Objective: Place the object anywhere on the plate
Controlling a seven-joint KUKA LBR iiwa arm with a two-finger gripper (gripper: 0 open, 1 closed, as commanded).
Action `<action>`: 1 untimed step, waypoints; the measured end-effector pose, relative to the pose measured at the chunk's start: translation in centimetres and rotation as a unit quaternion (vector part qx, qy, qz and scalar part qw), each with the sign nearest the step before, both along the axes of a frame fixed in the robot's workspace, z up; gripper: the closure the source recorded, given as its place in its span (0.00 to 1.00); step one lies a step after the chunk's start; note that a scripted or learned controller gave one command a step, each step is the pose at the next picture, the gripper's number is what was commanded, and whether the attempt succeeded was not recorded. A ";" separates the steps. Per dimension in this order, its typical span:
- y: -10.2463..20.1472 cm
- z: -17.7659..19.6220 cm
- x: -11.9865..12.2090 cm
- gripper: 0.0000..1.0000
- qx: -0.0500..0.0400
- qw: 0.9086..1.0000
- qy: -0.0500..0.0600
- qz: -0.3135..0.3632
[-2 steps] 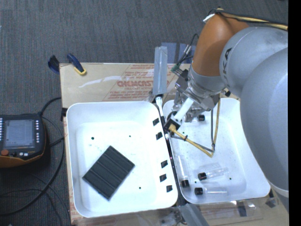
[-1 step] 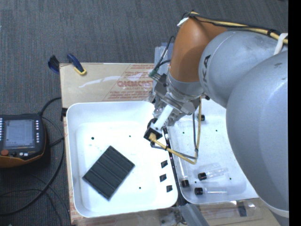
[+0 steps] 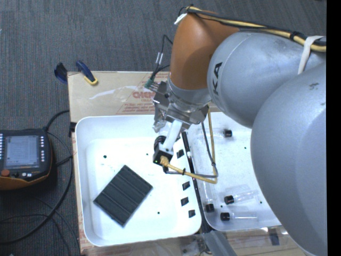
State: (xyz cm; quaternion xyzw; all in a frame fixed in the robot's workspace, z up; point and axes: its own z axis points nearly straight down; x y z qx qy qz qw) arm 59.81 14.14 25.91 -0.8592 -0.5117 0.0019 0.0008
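In the left bin (image 3: 106,143) the dark ribbed plate (image 3: 123,194) lies bare, so placing looks undone. The likely object, a small capped vial (image 3: 230,199), sits in the right bin (image 3: 234,164). Over the bins' shared edge hangs the arm (image 3: 192,52); I cannot tell whether its jaws are open or closed.

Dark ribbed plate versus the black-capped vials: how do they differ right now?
The plate is dark, flat and ribbed; the vials are clear with black caps. The plate is much bigger than either vial. The plate lies in the bin by the pendant; the vials lie in the bin under the arm. Both rest on white bin floors.
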 end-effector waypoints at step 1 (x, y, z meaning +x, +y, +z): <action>0.0 0.0 0.0 0.00 0.000 1.000 0.000 0.000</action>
